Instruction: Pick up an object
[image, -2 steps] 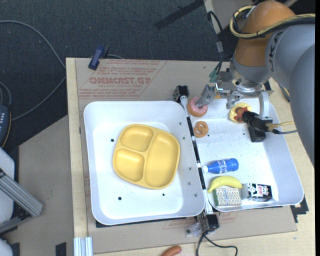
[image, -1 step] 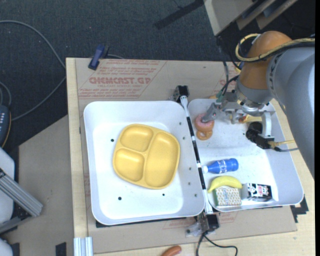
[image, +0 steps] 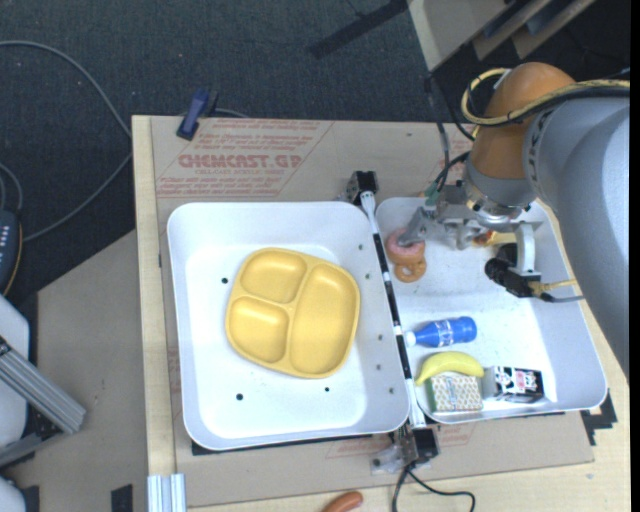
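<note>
The arm (image: 560, 130) reaches into the right bin (image: 570, 350), its gripper (image: 440, 225) low at the far left corner, just beside a small orange-and-pink ring toy (image: 407, 256) — whether the jaws are apart or together I cannot tell. Nearer lie a blue bottle (image: 445, 331), a banana (image: 448, 364) and a small box (image: 456, 393) — the left bin (image: 200, 400) holds a yellow divided plate (image: 293, 312)

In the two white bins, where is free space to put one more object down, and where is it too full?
Free: left bin floor around the yellow divided plate; right bin middle, between gripper and blue bottle. Crowded: its near end, with banana and cartons.
</note>
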